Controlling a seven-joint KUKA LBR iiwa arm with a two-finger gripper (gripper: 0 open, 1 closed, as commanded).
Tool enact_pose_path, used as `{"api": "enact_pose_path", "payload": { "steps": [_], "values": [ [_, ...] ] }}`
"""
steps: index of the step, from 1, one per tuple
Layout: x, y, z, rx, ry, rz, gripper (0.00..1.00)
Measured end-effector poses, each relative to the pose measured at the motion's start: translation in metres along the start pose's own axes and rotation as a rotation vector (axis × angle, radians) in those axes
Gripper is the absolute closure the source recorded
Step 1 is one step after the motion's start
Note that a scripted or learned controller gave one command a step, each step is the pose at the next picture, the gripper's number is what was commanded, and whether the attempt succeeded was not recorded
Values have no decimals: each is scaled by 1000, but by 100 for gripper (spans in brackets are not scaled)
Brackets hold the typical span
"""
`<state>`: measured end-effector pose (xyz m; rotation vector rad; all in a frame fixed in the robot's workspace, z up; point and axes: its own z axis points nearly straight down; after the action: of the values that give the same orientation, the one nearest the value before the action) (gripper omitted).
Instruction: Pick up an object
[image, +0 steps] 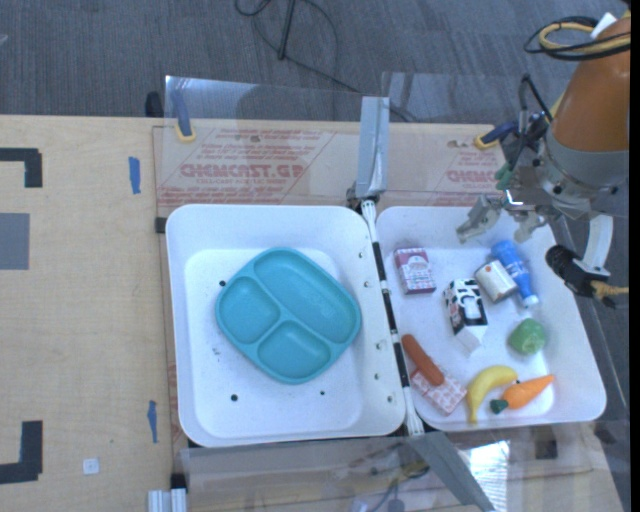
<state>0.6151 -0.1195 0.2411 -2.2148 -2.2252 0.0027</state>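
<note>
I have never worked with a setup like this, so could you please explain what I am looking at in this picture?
This is one camera fixed above a bench, looking down at a slant. The grey and orange machine at the right is a robot arm; its gripper hangs over the far edge of the right bin, with nothing seen between its fingers. Its job is to pick up an object. The left bin holds a blue divided plate. The right bin holds small toy groceries: a red box, a black-and-white carton, a blue bottle, a green ball, a banana and two carrots.
</note>
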Motion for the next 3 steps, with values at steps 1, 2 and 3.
{"api": "enact_pose_path", "payload": {
  "steps": [1,2,3],
  "values": [
    [0,1,-9,-1,-1,-1,100],
    [0,1,-9,-1,-1,0,0],
    [-19,-42,9,0,0,-93,0]
  ]
}}
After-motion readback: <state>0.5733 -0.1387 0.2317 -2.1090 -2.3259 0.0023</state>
